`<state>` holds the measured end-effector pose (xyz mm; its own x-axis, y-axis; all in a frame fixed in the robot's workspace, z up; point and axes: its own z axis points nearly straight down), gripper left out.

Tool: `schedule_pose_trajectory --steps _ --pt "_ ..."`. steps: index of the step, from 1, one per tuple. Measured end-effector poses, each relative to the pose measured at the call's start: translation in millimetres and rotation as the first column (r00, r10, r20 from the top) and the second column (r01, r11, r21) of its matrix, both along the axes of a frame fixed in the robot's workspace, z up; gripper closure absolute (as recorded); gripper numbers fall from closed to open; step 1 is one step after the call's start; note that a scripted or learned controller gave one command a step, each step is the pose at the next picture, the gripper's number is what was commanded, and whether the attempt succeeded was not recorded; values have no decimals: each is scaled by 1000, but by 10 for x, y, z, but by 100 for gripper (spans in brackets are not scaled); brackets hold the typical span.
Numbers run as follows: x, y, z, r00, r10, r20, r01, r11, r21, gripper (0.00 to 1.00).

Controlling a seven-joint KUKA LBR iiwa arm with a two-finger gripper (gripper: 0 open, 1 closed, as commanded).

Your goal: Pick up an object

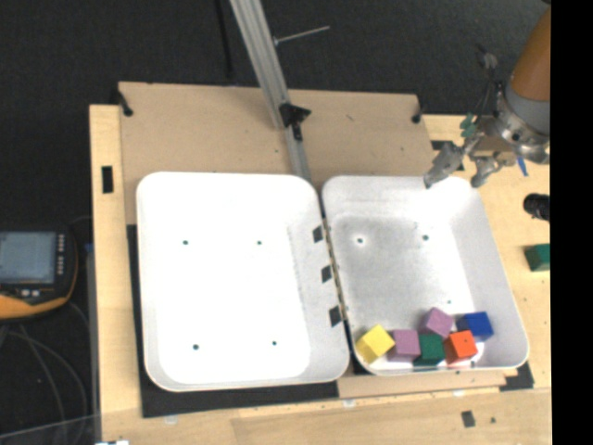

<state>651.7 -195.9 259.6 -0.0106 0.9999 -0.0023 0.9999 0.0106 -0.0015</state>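
Observation:
Several small blocks crowd the near edge of the right bin (398,248): a yellow block (375,342), a purple block (407,343), a green block (431,348), an orange block (460,346), a second purple block (438,322) and a blue block (476,324). My gripper (460,168) hangs over the far right corner of that bin, well away from the blocks. Its two fingers stand apart, open, with nothing between them.
The left bin (232,276) lies beside the right one, joined by black clips (326,273). A slanted metal rail (269,72) runs from the top down to the bins' far edge. A green object (537,257) sits on the bench right of the right bin.

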Motion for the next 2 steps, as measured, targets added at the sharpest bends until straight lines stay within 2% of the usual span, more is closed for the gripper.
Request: schedule_pose_trajectory --steps 1,2 --pt "-331 -148 -857 1000 -13 -7 13 1000 2 0" --pt "-300 -139 -804 1000 -12 3 12 1000 1 0"
